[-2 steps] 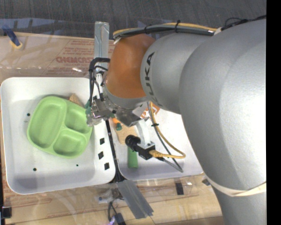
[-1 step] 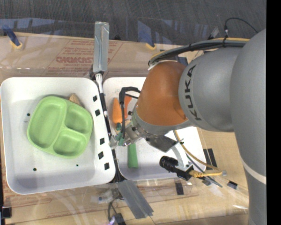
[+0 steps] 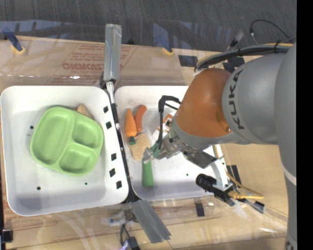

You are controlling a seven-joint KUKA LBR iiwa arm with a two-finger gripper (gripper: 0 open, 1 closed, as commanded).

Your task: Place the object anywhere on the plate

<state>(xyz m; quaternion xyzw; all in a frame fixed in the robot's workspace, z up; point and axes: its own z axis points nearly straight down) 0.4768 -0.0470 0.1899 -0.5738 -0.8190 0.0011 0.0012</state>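
Camera view is looking down at a slant on two shallow white bins sitting side by side on the bench. The left bin (image 3: 21,191) is carrying a green plate (image 3: 67,139) with three compartments, lying toward the bin's upper left; a small tan object (image 3: 83,109) is peeking out from behind the plate's upper edge, touching it.

The right bin (image 3: 172,191) is holding the loose food items. Two carrots are lying side by side near its left wall: an orange carrot (image 3: 130,123) and, just beside it to the right, a darker red-orange carrot (image 3: 140,115). Below them a beige, bread-like piece (image 3: 139,147) is resting, touching the orange carrot's lower tip. A green cucumber-like stick (image 3: 147,174) is lying upright in the view just beneath the beige piece, near the bin's lower left corner.

The grey arm with its orange band (image 3: 206,105) is reaching in from the right and hanging over the right bin. The gripper (image 3: 157,151) is sitting low, just beside the beige piece's right edge and right above the top of the green stick. Whether its jaws are open or closed, I cannot tell, as the wrist is hiding much of them. None of the items from the right bin is lying on the plate
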